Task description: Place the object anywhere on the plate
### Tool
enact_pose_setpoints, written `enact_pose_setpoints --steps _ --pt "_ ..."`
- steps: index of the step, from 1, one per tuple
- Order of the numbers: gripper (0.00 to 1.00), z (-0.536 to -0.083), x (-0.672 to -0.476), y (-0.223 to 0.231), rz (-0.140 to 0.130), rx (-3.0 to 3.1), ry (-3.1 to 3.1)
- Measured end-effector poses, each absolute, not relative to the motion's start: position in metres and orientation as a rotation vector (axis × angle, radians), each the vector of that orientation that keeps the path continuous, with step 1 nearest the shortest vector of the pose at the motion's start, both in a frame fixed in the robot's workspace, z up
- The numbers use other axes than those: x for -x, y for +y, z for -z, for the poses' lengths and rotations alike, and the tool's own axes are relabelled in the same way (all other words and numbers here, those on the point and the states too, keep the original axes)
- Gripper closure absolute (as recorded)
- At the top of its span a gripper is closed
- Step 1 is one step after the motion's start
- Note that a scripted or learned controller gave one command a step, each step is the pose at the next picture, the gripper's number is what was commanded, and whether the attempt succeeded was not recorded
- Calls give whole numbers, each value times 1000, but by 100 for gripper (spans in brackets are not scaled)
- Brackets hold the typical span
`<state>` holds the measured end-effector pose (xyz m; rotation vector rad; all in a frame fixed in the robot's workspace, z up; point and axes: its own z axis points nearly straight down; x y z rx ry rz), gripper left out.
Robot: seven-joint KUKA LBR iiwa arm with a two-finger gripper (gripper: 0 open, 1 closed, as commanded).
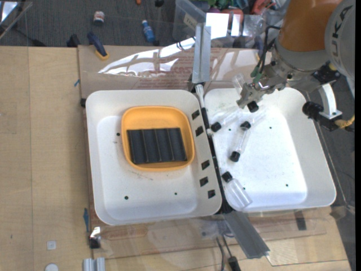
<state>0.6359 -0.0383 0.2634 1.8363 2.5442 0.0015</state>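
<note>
Over the right white bin (293, 179), the grey two-finger gripper (251, 99) hung near the back edge.
Whether it was open or closed I cannot tell; clear plastic tubes with black caps (238, 147) lay below, while a black ridged rectangular block (156, 145) sat on the orange plate (158, 114) in the left white bin (113, 196).

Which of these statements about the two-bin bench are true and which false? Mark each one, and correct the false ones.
1. The orange plate sits in the left bin. True.
2. A dark ridged block lies on the plate. True.
3. The clear tubes with black caps lie in the left bin. False: they lie in the right bin.
4. The claw is above the plate. False: it is over the right bin's far edge.
</note>
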Motion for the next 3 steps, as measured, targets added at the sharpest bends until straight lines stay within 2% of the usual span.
enact_pose_setpoints --steps 1,2,3 --pt "100 -235 -667 -13 -2 -1596 2702" --pt "100 -252 -668 1 -3 -1342 2834" --pt "0 -252 -668 1 -3 -1342 2834"
